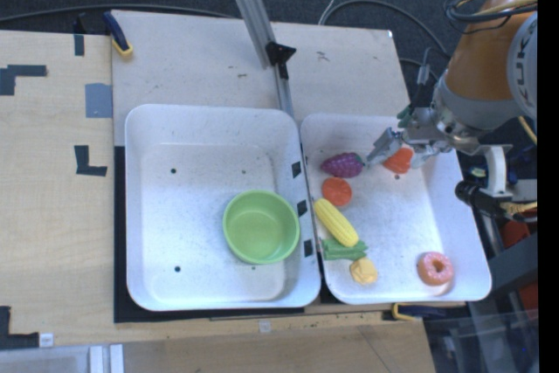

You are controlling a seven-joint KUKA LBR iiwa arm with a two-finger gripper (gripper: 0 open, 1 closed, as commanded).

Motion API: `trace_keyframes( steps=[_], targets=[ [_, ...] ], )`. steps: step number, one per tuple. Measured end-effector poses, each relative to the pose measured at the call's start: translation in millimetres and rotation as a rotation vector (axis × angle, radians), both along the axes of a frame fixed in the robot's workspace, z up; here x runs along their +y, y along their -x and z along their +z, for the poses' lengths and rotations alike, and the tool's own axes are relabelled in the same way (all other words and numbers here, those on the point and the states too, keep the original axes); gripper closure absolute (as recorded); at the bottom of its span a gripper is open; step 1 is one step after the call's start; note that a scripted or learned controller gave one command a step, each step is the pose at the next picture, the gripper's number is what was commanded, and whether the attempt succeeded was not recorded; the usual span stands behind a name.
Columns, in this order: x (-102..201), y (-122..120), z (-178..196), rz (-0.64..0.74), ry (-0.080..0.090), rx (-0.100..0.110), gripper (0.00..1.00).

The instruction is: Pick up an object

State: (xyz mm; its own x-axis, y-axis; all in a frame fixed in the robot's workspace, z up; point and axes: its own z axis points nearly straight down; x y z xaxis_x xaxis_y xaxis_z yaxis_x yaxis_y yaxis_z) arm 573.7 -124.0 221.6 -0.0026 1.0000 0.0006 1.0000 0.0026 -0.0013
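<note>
My arm, as the overhead camera sees it

My arm [489, 57] is bulky and rounded, with a broad orange band over the upper casing and plain grey below it toward the wrist. Part of a dark letter marking shows on the grey shell at the far right, cut off by the picture's edge. Dark cables loop over the top of the orange section, and a thin one runs down beside the wrist. The wrist narrows into a blocky grey metal head, and from it my gripper [386, 146] tapers to slim, pale grey fingers [381, 145]. Small details such as screws are too blurred to make out.
</note>
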Motion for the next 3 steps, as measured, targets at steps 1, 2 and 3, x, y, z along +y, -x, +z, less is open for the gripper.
trace_keyframes(
  steps=[1,2,3],
  targets=[
    [0,0,0,0.0,0.0,0.0,0.0],
    [-4,3,-45,-0.002,0.001,0.004,0.0],
    [-7,3,-89,-0.002,0.001,0.005,0.0]
  ],
)
